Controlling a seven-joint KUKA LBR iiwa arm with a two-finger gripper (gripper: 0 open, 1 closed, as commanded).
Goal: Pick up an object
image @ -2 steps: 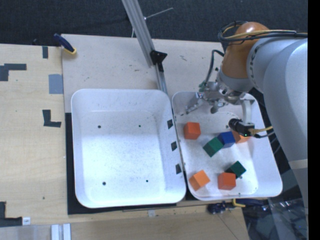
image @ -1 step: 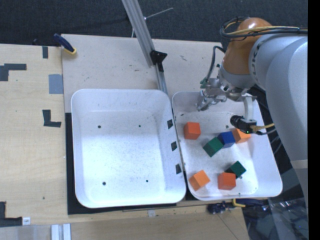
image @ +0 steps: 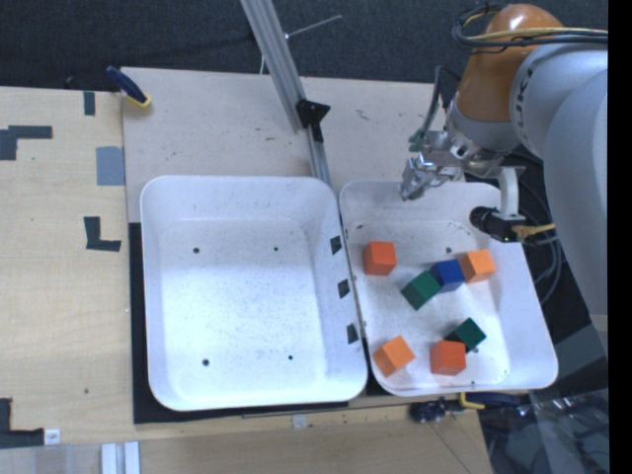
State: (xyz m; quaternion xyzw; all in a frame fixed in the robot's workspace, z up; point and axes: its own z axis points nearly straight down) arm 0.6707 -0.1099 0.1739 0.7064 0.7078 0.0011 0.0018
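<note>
Orange cube (image: 379, 258) lies below-left of the fingers (image: 419, 182), whose state I cannot tell.

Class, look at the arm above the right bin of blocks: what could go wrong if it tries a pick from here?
1. The blue block, green block and an orange block sit bunched together, so the gripper may nudge neighbours instead of gripping one.
2. The dark green block rests against a red-orange block near the right bin wall, leaving little room.

Right bin (image: 513, 363) contents: four orange blocks (image: 379, 258), two green blocks (image: 422, 289), one blue block (image: 448, 273), clustered toward its front half.
</note>
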